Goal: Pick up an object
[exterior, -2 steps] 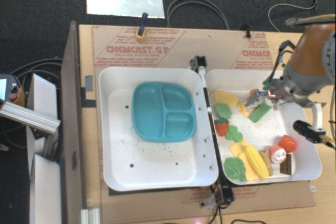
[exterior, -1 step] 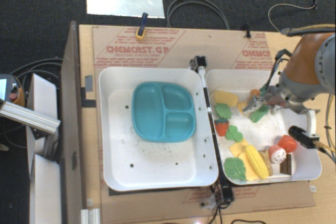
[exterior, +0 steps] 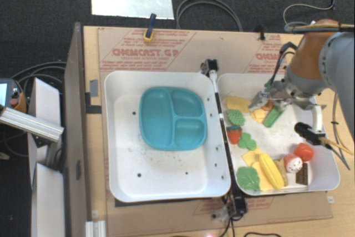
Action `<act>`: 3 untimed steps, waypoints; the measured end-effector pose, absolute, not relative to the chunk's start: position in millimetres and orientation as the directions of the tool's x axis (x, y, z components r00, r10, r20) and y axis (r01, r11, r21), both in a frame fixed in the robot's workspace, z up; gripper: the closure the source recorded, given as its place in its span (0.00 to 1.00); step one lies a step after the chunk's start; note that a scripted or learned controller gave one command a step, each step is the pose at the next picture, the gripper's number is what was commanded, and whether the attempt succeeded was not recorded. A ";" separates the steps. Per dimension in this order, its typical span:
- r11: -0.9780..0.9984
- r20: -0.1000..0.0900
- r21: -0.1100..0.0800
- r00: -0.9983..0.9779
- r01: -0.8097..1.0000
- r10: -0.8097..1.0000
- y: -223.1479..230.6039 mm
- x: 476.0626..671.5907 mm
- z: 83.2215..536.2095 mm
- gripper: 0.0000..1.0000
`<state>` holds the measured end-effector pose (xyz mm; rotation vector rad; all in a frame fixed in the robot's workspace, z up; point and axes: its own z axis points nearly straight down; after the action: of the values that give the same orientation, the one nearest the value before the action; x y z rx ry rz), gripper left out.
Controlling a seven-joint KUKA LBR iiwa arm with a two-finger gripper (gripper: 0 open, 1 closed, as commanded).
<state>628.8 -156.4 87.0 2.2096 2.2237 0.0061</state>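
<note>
My gripper [exterior: 266,101] hangs low over the back of the right bin [exterior: 327,175], on the grey arm that reaches in from the right. Directly beneath it lie a small orange piece [exterior: 268,104], a yellow piece [exterior: 258,115] and a green stick-shaped toy [exterior: 272,117]. Whether the gripper touches any of them cannot be made out. A yellow wedge [exterior: 237,102] and a green leafy toy [exterior: 236,117] sit just left of it.
The right bin also holds a strawberry [exterior: 234,135], a yellow corn cob [exterior: 270,170], lettuce [exterior: 248,178], a red tomato [exterior: 303,151], a mushroom [exterior: 293,164] and a brown block [exterior: 302,175]. A teal divided plate [exterior: 172,118] lies in the left bin [exterior: 125,175].
</note>
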 end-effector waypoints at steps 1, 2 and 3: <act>0.000 -0.003 0.006 0.000 1.000 1.000 -176.0 608.6 140.8 0.00; 0.002 0.001 -0.003 -0.002 1.000 1.000 -168.5 603.1 81.5 0.00; 0.010 -0.001 0.006 -0.010 1.000 1.000 -121.3 644.9 85.9 0.00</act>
<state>644.9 -121.3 85.9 2.2075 2.2287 0.0056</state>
